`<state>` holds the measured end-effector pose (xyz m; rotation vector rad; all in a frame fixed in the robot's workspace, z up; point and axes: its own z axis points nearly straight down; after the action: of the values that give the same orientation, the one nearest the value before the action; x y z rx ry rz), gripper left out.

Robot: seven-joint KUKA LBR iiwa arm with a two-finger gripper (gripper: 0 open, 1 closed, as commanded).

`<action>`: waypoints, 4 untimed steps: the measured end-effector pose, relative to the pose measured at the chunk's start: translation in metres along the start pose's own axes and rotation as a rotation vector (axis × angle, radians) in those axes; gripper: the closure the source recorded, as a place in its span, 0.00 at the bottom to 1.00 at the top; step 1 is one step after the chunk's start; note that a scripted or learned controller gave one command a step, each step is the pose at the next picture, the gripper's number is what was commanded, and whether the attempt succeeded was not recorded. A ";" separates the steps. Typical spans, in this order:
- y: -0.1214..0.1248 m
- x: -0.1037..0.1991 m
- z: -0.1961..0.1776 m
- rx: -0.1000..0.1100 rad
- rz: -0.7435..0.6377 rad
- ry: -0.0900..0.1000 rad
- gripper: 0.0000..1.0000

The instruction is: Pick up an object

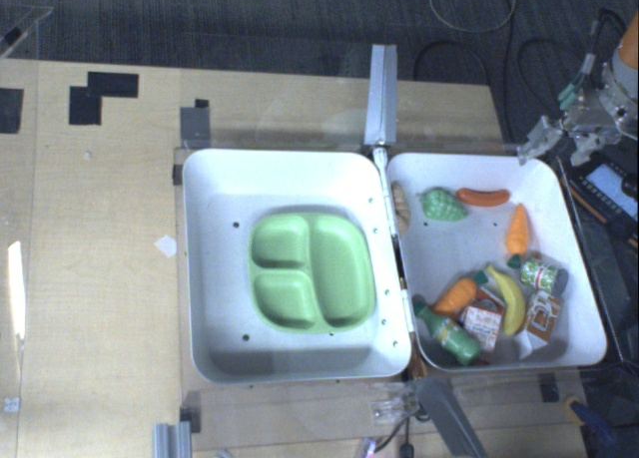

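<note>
Approach stage: nothing had been grasped.

The gripper [552, 134] was held open and bare above the right bin's [577, 229] far corner; the toy food, an orange carrot [516, 229] nearest, was piled below and left of it, so a descent was judged necessary. A wooden bench [90, 246] and dark floor were seen beyond.

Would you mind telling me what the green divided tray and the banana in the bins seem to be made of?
The green divided tray looks like moulded plastic: one even pale green, rounded compartment walls, a soft sheen. The banana is probably a plastic toy, judging by its uniform bright yellow and smooth surface, though it is too small to be sure. Both white bins look like matte plastic.
</note>
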<state>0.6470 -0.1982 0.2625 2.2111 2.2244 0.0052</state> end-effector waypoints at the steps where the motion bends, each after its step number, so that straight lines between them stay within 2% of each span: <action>1: -0.035 0.066 -0.039 0.000 0.084 0.001 0.00; 2: -0.049 0.047 0.096 0.003 -0.001 0.001 0.00; 3: -0.100 0.018 0.145 0.002 0.019 0.001 0.00; 4: -0.037 0.039 0.174 -0.006 0.006 0.000 0.00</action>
<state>0.6111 -0.1597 0.0887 2.2149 2.2150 0.0114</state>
